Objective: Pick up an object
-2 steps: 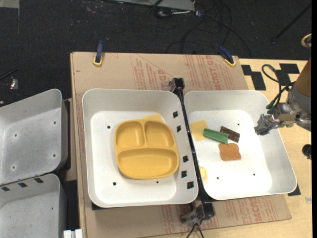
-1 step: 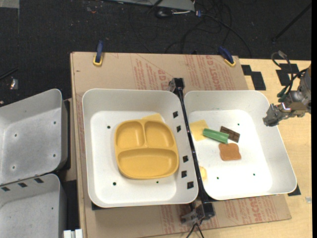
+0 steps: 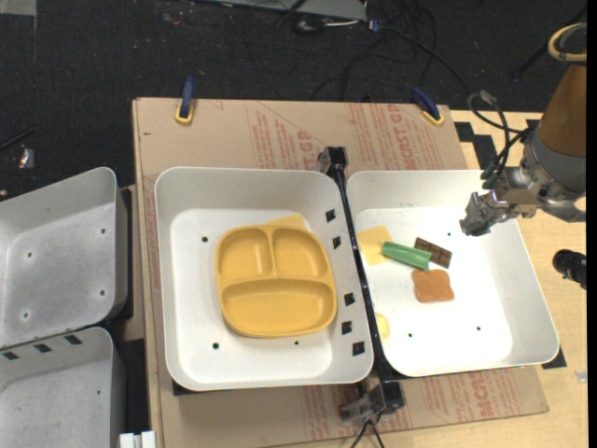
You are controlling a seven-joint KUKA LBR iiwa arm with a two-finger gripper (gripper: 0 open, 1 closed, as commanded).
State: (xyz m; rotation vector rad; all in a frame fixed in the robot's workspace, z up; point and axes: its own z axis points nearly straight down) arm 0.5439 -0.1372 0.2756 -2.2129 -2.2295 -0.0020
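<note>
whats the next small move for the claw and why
Probably a short move toward the bin's middle and down onto the green cylinder. The claw hangs above the right bin's far right part with nothing between its fingers, and the cylinder lies just left of it, beside a brown block and an orange-brown piece.

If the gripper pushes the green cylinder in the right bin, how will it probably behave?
The green cylinder lies on its side on the bin floor, so it would probably roll if pushed across its length. It looks smooth and rigid, so the fingers may slip along it. One end lies against the brown block, which may move with it.
</note>
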